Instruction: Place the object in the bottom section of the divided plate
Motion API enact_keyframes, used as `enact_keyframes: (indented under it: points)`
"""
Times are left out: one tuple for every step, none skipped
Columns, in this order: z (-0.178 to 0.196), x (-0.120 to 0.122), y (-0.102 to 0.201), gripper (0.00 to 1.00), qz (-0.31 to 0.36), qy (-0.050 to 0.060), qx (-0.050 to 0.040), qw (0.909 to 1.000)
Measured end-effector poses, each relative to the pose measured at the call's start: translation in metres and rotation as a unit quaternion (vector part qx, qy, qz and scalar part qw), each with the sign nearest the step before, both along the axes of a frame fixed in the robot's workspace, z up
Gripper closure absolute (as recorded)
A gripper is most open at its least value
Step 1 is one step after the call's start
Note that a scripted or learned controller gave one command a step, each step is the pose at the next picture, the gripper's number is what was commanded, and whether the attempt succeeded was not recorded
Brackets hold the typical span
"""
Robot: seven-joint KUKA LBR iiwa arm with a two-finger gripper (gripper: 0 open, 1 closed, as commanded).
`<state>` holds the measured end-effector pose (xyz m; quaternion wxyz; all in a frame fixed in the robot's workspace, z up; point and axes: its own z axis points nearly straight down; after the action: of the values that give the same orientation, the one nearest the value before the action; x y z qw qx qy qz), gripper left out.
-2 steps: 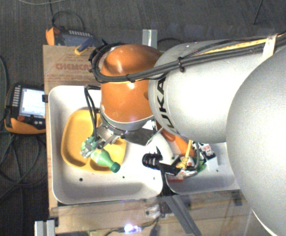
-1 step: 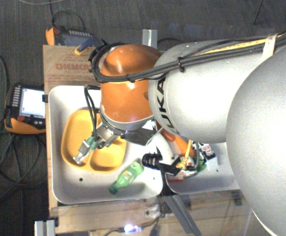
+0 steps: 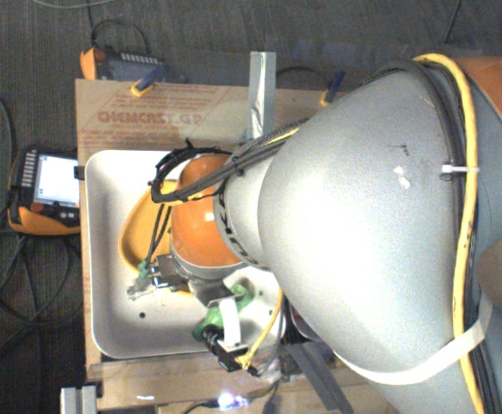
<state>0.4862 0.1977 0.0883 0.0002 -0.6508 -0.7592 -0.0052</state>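
1. The arm point(image 3: 363, 222) covers most of the white bin point(image 3: 104, 257); the yellow divided plate point(image 3: 134, 227) peeks out at its left.
2. The gripper point(image 3: 152, 279) hangs over the plate's near part; whether its fingers are released or clenched cannot be told.
3. The object itself is hidden, so its weight, grip point and long axis cannot be judged.

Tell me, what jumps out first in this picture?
The huge grey robot arm fills the right side, reaching in and covering much of the bench. Its orange band hangs over a white bin at the left, where the edge of a yellow plate peeks out beneath it. Left of the bin, a small handheld screen glows on the dark floor.
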Motion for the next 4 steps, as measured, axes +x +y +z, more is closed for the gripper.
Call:
enact_keyframes:
  points:
    - [0.013,0.004,0.004,1.00,0.006,-0.006,0.0031,1.0000]
    - [0.202,0.058,-0.054,1.00,-0.010,0.005,-0.0073,0.9999]
    - [0.014,0.029,-0.036,1.00,-0.079,0.002,-0.0032,0.9969]
    - [0.092,0.092,-0.118,1.00,0.012,0.006,-0.0069,0.9999]
